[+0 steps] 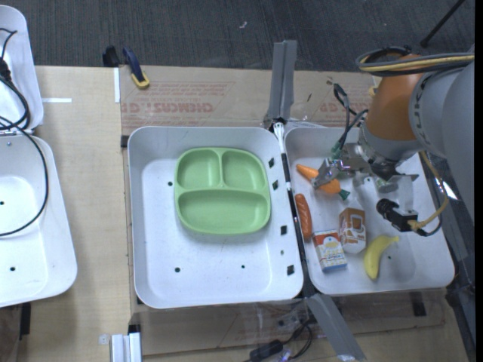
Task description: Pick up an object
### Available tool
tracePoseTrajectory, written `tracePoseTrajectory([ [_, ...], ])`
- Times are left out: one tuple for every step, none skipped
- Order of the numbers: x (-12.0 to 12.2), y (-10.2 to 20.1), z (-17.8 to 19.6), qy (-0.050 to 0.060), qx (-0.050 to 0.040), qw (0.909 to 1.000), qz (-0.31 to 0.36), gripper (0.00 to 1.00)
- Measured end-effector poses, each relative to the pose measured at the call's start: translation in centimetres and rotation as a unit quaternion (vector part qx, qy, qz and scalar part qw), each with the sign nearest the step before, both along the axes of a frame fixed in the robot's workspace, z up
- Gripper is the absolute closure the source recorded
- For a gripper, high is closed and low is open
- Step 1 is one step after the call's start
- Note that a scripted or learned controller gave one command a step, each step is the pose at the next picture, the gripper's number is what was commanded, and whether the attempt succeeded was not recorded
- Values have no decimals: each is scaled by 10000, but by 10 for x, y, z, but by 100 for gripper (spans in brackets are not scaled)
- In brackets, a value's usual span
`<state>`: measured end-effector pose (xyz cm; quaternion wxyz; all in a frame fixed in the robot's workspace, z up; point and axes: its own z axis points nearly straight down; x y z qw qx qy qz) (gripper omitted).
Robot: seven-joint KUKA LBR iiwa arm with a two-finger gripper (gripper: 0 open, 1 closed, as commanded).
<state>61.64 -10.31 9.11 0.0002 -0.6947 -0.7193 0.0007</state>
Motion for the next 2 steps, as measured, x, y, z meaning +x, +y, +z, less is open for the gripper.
tracePoseTrajectory([
  [0, -1, 9, 3, 2, 10000, -17, 100],
  [26, 47, 125, -8, -3, 9999, 103, 100],
])
